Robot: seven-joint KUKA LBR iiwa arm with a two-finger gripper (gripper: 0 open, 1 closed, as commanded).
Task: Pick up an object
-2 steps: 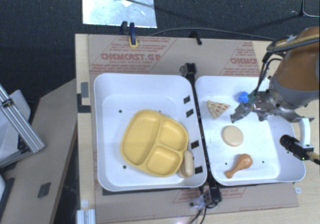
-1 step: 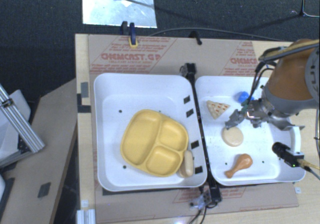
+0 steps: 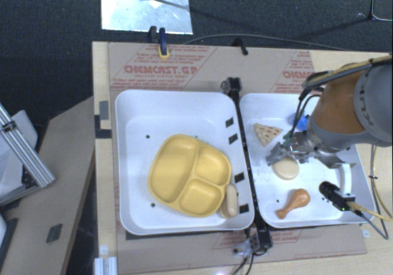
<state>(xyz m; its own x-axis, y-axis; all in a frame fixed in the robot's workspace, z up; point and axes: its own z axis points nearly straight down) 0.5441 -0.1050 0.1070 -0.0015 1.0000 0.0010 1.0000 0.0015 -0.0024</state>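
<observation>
The arm's jaws (image 3: 284, 156) hang low in the right bin (image 3: 258, 108), just at eleven o'clock of a pale round bun (image 3: 286, 169); whether they are spread or pressed together I cannot tell, since the wrist covers them. The bun, near the bin's middle, looks light and smooth, probably hard plastic that could slip, so a grip across its widest part seems best. At twelve o'clock lies a waffle wedge (image 3: 268, 133), at six o'clock a drumstick (image 3: 294, 202). The left bin (image 3: 141, 108) holds a yellow divided tray (image 3: 189, 174).
</observation>
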